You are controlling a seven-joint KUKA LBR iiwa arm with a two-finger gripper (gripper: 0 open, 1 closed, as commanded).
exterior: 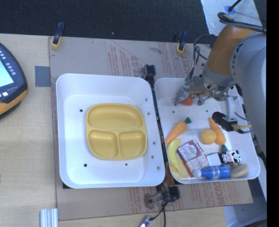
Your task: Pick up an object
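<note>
At the near edge of the bench a small clamp fitting [162, 196] sat against the cardboard sheet [106, 56] under the bins. On the far left a pendant controller [2, 79] with an orange rim rested on the wooden bench [16, 174]. The left bin [68, 126] held a yellow divided plate [116, 130] lying flat near its middle.

The right bin [170, 91] was crowded along its near side: a carrot [177, 129] leaned against the dividing wall, a banana [173, 156] lay just below it, and a small red-and-white box [191, 156] rested beside the banana. A blue-capped bottle [215, 172] lay along the near rim, with a black-and-white cow toy [230, 157] just above it. A yellow round fruit [207, 136] touched a second carrot [217, 130].

The gripper [187, 96] hung low over the bin's far corner, next to a small red object [188, 100] at its tips. Whether that object sat between its fingers, or how they stood, could not be told. The arm [234, 51] came in from the right.
</note>
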